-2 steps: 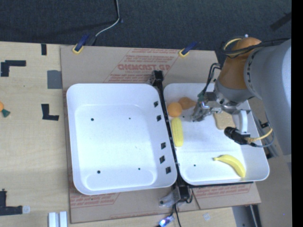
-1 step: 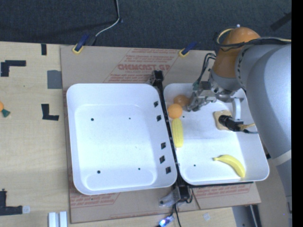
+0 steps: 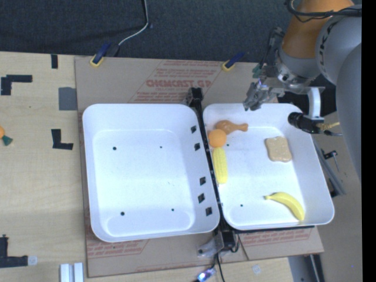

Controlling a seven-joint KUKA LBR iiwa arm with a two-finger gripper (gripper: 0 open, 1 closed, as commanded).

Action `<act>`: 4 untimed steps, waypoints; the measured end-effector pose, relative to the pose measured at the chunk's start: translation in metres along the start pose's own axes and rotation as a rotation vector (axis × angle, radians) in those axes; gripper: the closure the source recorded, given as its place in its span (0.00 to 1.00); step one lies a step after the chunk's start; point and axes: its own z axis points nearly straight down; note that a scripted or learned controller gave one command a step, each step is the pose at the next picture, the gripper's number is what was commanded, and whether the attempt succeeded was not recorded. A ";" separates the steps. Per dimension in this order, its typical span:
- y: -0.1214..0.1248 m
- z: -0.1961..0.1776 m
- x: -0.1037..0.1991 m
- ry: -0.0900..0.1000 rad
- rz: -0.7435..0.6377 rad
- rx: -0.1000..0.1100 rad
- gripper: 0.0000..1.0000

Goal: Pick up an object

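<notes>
The right bin (image 3: 305, 157) holds several toy foods. An orange chicken drumstick (image 3: 230, 126) lies at its far left, with an orange ball (image 3: 217, 138) just in front of it. A yellow corn cob (image 3: 220, 165) runs along the left wall. A tan slice of bread (image 3: 278, 149) lies toward the right, and a yellow banana (image 3: 288, 204) sits at the near right. My gripper (image 3: 254, 101) hangs over the bin's far rim, above and right of the drumstick, with nothing visible between its fingers.
The left bin (image 3: 141, 169) stands beside the right one on a cardboard sheet (image 3: 170, 81). A black clip row (image 3: 202, 157) joins the bins. The grey arm with its orange band (image 3: 317, 16) fills the upper right. A black cable (image 3: 138, 22) trails at the back.
</notes>
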 end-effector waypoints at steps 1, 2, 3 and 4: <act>0.000 0.111 0.001 -0.004 0.004 0.003 1.00; -0.002 0.115 0.001 -0.006 0.003 0.007 0.00; -0.003 0.080 0.006 0.001 0.003 0.010 0.00; -0.020 0.138 0.001 0.000 0.003 0.014 0.00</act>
